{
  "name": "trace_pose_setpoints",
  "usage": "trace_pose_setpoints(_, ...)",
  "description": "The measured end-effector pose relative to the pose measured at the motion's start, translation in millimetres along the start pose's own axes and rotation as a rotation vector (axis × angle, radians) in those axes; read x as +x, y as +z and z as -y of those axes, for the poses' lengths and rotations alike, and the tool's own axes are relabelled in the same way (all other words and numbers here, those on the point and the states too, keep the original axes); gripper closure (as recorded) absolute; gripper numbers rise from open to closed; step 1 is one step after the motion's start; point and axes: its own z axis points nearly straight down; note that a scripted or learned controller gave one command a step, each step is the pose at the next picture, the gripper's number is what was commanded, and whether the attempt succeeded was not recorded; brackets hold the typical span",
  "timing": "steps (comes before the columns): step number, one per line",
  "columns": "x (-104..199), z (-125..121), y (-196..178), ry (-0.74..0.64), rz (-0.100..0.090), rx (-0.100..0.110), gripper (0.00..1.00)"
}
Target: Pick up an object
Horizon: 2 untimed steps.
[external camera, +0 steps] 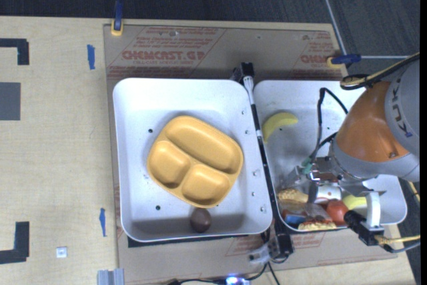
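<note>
The grey arm with its orange band (370, 130) reaches down into the right bin (293, 100). Its gripper (319, 193) sits low over a pile of small toy foods at the bin's front. In that pile are a yellow corn-like piece (291, 195), a red round piece (336, 210), a yellow-green piece (355, 201) and a flat orange piece (313, 225). A yellow banana (279, 122) lies apart at the bin's back left. The wrist hides what is directly under the gripper.
The left bin (130, 143) holds a yellow divided plate (193, 160) and a small brown ball (200, 219) by its front wall. A black divider bar (257, 137) runs between the bins. Cables (323, 110) hang beside the arm.
</note>
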Motion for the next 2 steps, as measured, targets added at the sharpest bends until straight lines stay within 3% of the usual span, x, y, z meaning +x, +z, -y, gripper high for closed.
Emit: trace_pose_setpoints(2,0.0,0.0,0.0,-0.001,0.0,0.0,0.0)
